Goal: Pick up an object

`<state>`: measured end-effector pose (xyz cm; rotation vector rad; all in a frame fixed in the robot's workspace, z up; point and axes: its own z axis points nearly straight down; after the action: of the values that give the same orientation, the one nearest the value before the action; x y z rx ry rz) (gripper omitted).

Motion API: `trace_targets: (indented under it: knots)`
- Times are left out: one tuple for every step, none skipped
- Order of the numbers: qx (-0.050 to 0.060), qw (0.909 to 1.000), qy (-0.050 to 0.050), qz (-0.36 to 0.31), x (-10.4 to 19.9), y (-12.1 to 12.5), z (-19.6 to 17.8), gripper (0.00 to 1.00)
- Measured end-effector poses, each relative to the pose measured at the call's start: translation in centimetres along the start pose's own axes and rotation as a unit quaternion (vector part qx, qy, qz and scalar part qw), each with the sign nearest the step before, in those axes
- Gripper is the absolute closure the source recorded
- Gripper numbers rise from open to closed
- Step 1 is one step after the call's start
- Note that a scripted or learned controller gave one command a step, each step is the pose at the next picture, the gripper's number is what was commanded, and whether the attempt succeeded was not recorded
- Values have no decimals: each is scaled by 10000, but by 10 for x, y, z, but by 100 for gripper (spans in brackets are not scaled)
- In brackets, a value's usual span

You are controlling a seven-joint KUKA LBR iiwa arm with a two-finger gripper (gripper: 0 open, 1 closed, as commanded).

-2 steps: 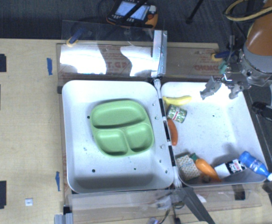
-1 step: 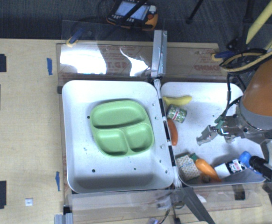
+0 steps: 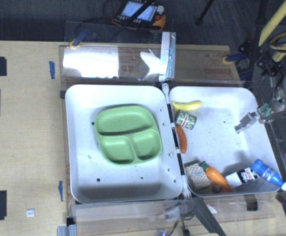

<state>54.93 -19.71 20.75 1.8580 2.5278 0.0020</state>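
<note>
Gripper (image 3: 244, 123) over right bin (image 3: 231, 95), finger state unclear; blue bottle (image 3: 263, 173) below it, apart.

No writing can be read for certain. The small can (image 3: 186, 120) in the right bin (image 3: 231, 102) has a green and white label, the blue bottle (image 3: 261, 173) a dark one, and the cardboard (image 3: 133, 58) behind the bins bears faint reddish print, all too blurred to make out.
</note>
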Motion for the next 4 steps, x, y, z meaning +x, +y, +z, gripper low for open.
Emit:
trace_targets:
  knots:
    - [13, 9990, 17, -455, 57, -33, 78, 0]
    - [7, 9852, 16, -1716, 150, -26, 23, 0]
    - [-62, 9782, -38, -2076, 113, -33, 107, 0]
    - [-49, 9782, -2, -2078, 114, -34, 98, 100]
